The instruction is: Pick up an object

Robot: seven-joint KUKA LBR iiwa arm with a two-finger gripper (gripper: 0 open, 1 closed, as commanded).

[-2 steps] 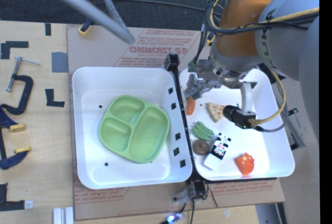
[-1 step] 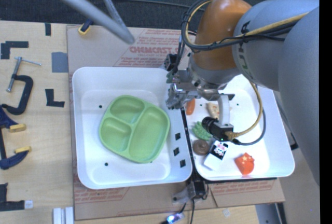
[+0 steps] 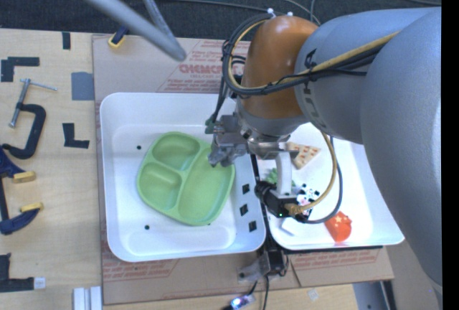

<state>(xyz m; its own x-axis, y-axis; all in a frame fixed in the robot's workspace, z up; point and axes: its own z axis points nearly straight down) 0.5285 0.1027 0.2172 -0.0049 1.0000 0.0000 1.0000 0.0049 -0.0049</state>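
A light green divided plate [image 3: 183,178] lies in the left white bin [image 3: 118,158], tilted toward the bin's right side. My gripper [image 3: 222,151] hangs over the plate's right rim, under the orange wrist band, and its dark body hides the fingertips. In the right bin [image 3: 387,229] lie a red-orange toy [image 3: 339,227], a tan waffle-like piece [image 3: 304,154], a small green bit [image 3: 272,176] and a small black-and-white figure [image 3: 307,196]. The arm covers much of the right bin.
Black clamps [image 3: 25,130] and blue clamp handles [image 3: 11,190] lie on the bench at the left. A cardboard sheet [image 3: 201,61] sits under the bins. Cables run from the wrist down over the divider between the bins.
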